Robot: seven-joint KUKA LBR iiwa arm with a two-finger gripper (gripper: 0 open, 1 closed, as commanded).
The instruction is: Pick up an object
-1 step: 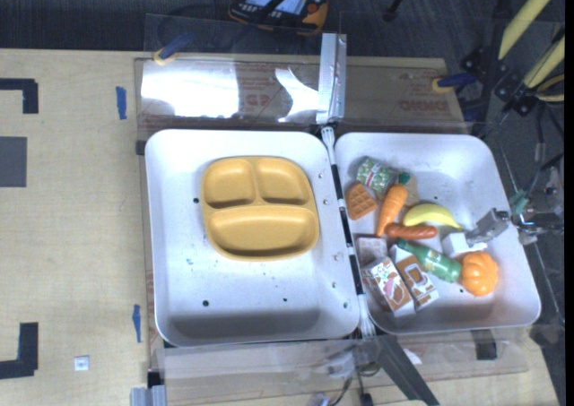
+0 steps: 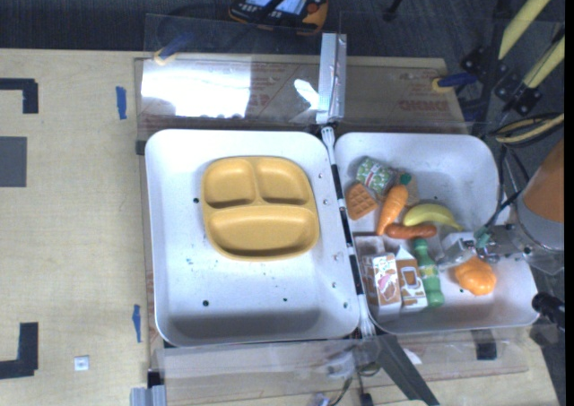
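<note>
Cartons (image 2: pixel 397 280) sit beside green bottle (image 2: pixel 428 277), orange (image 2: pixel 475 277) near gripper (image 2: pixel 468 245)

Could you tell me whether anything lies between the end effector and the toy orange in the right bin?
Nothing visible does. The end effector sits at the right side of the right bin, directly beside the toy orange. The banana, carrot and green bottle all lie further left.

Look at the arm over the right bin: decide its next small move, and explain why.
Probably a short descent onto the orange fruit. The claw sits at the right bin's right side, just above that fruit, which lies apart from the crowded banana, carrot and cartons.
</note>
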